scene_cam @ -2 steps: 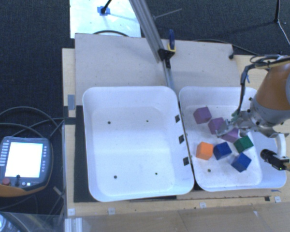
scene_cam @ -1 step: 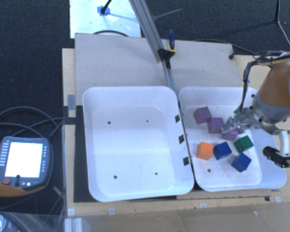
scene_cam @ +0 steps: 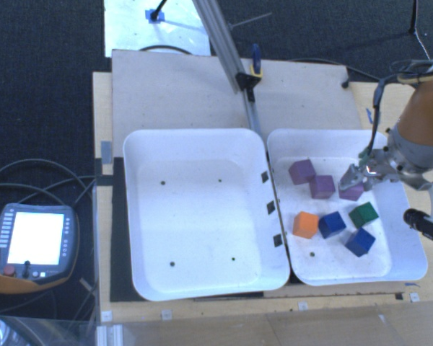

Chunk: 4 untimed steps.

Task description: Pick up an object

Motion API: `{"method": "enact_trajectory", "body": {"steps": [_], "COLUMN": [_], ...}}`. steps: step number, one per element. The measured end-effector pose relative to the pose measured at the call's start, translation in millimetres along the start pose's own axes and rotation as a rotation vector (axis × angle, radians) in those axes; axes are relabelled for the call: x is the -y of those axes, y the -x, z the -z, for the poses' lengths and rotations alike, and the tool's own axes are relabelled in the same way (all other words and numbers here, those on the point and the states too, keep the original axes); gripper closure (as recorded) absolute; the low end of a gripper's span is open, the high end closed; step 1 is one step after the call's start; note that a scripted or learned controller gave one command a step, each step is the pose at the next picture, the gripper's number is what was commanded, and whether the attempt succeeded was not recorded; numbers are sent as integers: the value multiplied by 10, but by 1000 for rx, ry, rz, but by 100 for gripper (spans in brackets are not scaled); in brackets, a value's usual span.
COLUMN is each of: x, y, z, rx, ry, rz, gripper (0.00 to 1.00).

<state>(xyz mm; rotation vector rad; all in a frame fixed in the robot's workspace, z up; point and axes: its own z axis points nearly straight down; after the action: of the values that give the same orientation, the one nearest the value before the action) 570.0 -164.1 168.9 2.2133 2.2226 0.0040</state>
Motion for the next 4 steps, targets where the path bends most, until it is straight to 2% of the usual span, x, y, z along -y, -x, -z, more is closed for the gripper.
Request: {"method": "enact_trajectory", "body": {"steps": [1, 2, 4], "x": [-20, -31, -208], "y": [78, 81, -932], "z": [461, 700, 497], "rx": [1, 0, -4], "ry": [1, -1, -5], "rz": [0, 1, 7], "gripper": [100, 100, 100]}}
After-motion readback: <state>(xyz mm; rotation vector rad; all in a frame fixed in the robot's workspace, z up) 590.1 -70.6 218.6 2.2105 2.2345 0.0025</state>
